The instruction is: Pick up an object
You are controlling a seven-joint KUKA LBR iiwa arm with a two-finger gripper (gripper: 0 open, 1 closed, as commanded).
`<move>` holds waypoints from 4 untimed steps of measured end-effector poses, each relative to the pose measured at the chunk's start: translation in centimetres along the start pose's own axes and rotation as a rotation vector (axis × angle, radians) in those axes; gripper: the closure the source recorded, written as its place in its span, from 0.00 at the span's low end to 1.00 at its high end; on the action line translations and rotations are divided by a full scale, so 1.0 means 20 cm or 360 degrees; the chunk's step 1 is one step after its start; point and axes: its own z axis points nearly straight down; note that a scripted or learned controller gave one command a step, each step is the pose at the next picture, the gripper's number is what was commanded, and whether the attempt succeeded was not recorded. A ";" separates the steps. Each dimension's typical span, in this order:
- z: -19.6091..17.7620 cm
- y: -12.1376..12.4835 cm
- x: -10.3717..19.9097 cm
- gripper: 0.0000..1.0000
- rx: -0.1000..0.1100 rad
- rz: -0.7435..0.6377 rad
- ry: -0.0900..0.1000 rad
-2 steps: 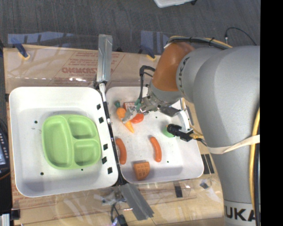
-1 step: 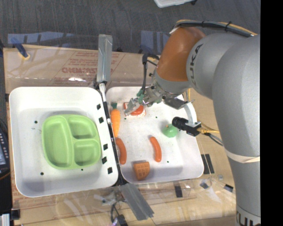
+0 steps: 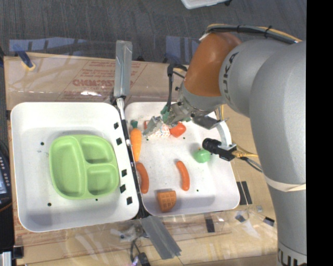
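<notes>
Arm (image 3: pixel 260 78): we are seeing it cut off at the frame's top and bottom; its bulk is hiding the right bin's (image 3: pixel 156 208) corner at 2 o'clock.

Gripper (image 3: pixel 156 124): the wrist is covering its upper part; the fingertips are too blurred for us to be judging their gap.

White speckled item (image 3: pixel 162 132), just beside the gripper at 5 o'clock: too small for us to be naming.

Red item (image 3: pixel 178 130): its top edge is lying under the wrist.

White object (image 3: pixel 205 2) at 12 o'clock: the frame's top is clipping it.

Dark device (image 3: pixel 4 171) at 9 o'clock: the left edge is clipping it.
</notes>
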 end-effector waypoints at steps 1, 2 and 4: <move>0.00 0.14 0.00 0.00 -0.0001 0.0210 -0.0002; 0.45 -0.05 -0.19 0.00 0.0010 0.0188 0.0003; 0.50 -0.29 -0.63 0.00 -0.0001 0.0451 -0.0001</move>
